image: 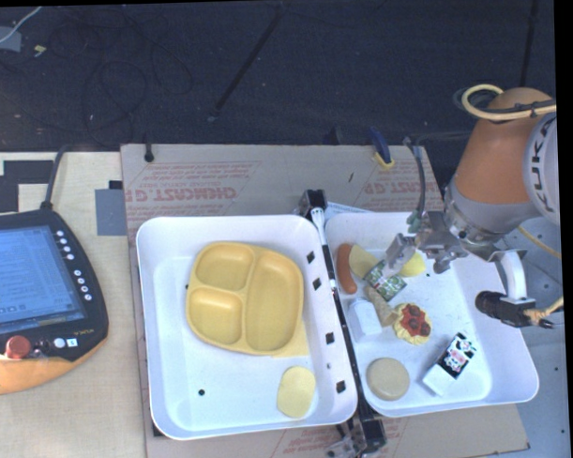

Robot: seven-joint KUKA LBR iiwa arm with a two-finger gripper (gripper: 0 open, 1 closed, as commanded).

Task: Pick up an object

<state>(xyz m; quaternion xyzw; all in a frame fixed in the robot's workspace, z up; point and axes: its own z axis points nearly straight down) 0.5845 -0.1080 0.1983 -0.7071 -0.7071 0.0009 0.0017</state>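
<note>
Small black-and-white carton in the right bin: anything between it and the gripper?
The gripper hovers near the right white bin's back. The small black-and-white carton lies toward the front corner. Bare bin floor separates them; the red-topped pizza slice toy lies just beside that line.

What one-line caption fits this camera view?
The gripper hovers over toy food in the right bin, near a green packet; a yellow divided tray sits in the left bin.
</note>
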